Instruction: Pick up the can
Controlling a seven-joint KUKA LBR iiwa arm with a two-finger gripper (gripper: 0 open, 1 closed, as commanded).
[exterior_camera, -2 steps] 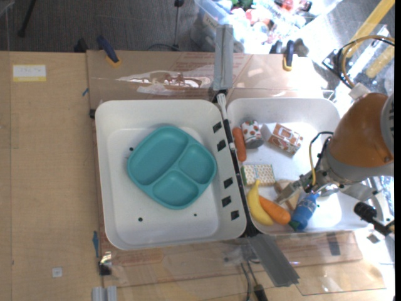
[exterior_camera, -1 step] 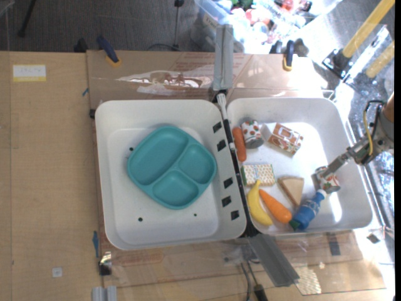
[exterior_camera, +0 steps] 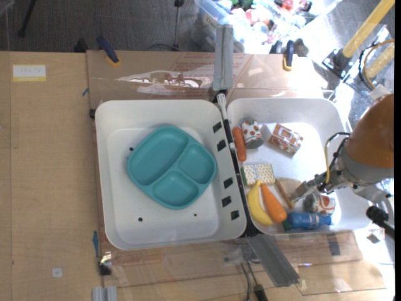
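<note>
A small can (exterior_camera: 252, 132) with a white and red label lies in the right bin (exterior_camera: 313, 111), near its back left corner. My gripper (exterior_camera: 311, 193) is low in the front right part of the same bin, well away from that can. Right beside the gripper sits another small red and white thing (exterior_camera: 326, 202); I cannot make out what it is. The arm's orange band (exterior_camera: 379, 133) hangs over the bin's right rim.
The right bin also holds a red and white box (exterior_camera: 285, 138), a thin carrot (exterior_camera: 239, 143), a cracker (exterior_camera: 259, 173), a banana (exterior_camera: 257, 207), an orange carrot (exterior_camera: 274, 204) and a blue bottle (exterior_camera: 308, 221). A teal divided plate (exterior_camera: 171, 166) lies in the left bin (exterior_camera: 119, 224).
</note>
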